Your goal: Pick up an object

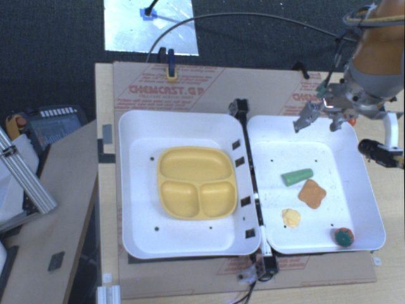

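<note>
Nearest, in right bin (364, 189): teal-red ball (343, 236), pale yellow lump (291, 218), orange piece (312, 194), green cylinder (297, 177). In left bin (136, 170): yellow divided tray (197, 182). Beneath, printed cardboard (209, 84) on bench. Above right bin's far edge: gripper (321, 118), fingers spread, holding nothing. Farthest: shiny sheet (150, 18) on dark floor.

Grey arm (377, 49) at upper right, fingers (306, 119) spread, empty.

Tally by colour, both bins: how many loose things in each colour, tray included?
Yellow: 2, the divided tray in the left bin and a small pale lump in the right bin
Green: 1, a cylinder
Orange: 1, a flat piece
Green-and-red: 1, a ball
Total: 5
</note>
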You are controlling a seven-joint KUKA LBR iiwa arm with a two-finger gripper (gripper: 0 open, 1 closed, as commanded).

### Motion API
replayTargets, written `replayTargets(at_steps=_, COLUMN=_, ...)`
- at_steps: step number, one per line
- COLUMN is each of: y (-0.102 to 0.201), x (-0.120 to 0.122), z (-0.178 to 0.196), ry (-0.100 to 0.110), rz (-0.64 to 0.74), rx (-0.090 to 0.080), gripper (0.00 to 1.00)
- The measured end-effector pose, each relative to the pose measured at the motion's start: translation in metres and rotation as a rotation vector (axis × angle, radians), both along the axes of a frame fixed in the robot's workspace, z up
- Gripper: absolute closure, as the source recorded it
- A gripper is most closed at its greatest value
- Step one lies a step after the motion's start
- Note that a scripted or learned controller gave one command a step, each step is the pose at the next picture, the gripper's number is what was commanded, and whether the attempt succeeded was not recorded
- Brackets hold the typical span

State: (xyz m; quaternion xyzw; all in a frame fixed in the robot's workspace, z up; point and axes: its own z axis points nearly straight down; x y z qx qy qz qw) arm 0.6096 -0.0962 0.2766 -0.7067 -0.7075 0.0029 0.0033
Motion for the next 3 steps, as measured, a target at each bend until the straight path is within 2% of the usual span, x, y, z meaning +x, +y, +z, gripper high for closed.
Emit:
replayTargets(at_steps=1, y=0.000, x=0.002, z=0.006, ry=-0.010, rz=0.002, rx=-0.001, gripper=0.00)
replayTargets(at_steps=2, y=-0.004, x=-0.008, z=-0.047, ry=-0.006, rz=-0.001, rx=-0.001, gripper=0.00)
replayTargets(at_steps=3, y=0.003, x=-0.002, z=-0.105, ry=-0.006, rz=0.001, rx=0.000, gripper=0.00)
